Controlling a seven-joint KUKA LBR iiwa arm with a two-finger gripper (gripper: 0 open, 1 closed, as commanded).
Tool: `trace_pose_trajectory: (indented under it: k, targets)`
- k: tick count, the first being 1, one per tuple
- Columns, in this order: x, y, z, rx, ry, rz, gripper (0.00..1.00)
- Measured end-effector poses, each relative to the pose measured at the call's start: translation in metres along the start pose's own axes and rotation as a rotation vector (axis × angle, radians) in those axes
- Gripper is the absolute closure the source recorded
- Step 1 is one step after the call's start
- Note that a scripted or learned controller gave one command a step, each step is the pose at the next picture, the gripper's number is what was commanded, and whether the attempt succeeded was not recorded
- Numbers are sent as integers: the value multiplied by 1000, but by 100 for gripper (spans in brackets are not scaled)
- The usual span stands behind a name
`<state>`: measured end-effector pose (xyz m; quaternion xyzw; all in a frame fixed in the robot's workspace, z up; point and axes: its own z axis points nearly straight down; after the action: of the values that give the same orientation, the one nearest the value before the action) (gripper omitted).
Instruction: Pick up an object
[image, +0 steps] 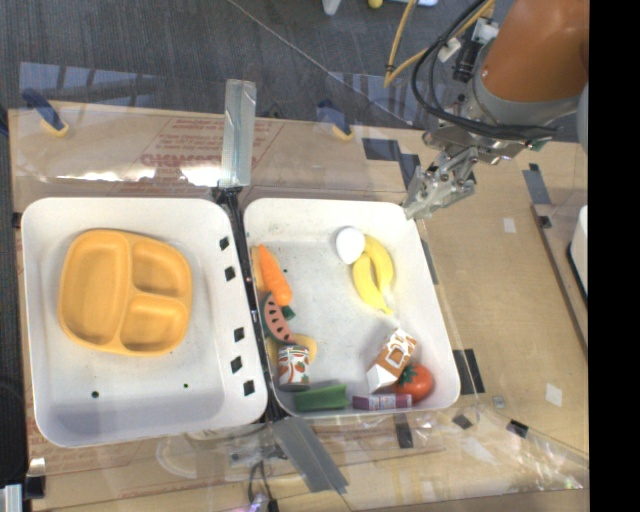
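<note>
The right bin (432, 300) holds a yellow banana (373, 275) with a white egg (349, 243) at its upper end, an orange carrot (274, 277), a watermelon slice (277, 321), a small can (293, 365), a green vegetable (320, 397), a purple marker (380, 402), a small carton (391, 359) and a red tomato (417, 382). My gripper (432, 193) hangs above the bin's far right corner, up and right of the egg. Nothing shows between its fingers.
The left bin (45, 400) holds a yellow divided plate (124, 291). A strip of grey tape (236, 135) runs up from the gap between the bins. Cables (432, 60) loop from the arm at the top right.
</note>
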<state>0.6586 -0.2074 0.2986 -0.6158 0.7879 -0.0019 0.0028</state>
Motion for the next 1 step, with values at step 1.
trace_pose_trajectory:
  k: [1]
  targets:
    - [0,1,8,-5,0,-278,100]
